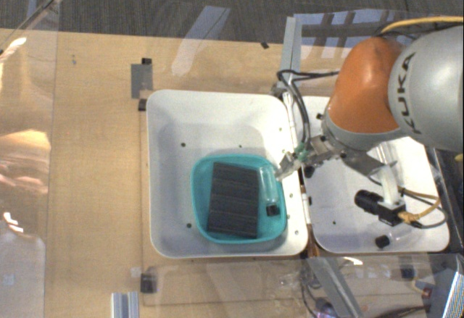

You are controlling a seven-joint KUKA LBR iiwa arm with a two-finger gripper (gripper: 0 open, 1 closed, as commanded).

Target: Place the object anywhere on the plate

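We see the dark ribbed object (233, 200) lying flat on the teal plate (201, 177), which sits in the left white bin (170, 121) toward its near right corner. The arm (406, 88) reaches in from the right over the right bin (428, 237), and its gripper (288, 163) hangs above the divide between the bins (just beside the plate's right rim). It grips nothing that we can make out, and whether it is parted or closed we cannot tell.

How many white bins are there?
2. The left bin holds a teal plate with a dark ridged object on it. The right bin sits beside it, partly hidden under the arm.
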